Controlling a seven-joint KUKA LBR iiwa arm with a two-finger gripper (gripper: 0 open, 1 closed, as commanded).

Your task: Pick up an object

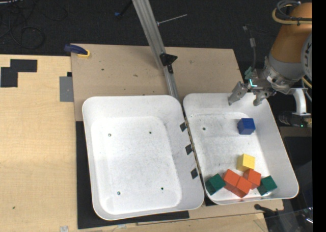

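My gripper (248,95) hangs over the far right corner of the right bin (214,108), fingers spread open with nothing between them. A blue cube (246,126) lies in that bin, a short way in front of the gripper and apart from it. Near the bin's front edge sits a cluster: a yellow cube (248,161), two orange blocks (235,181) (252,178), and green blocks on either side (215,183) (267,185).
The left bin (102,108) lies beside the right one, joined by black clips (188,148). A slanted aluminium rail (151,32) rises behind the bins. A blue and yellow clamp (77,50) sits at the bench's far left corner.
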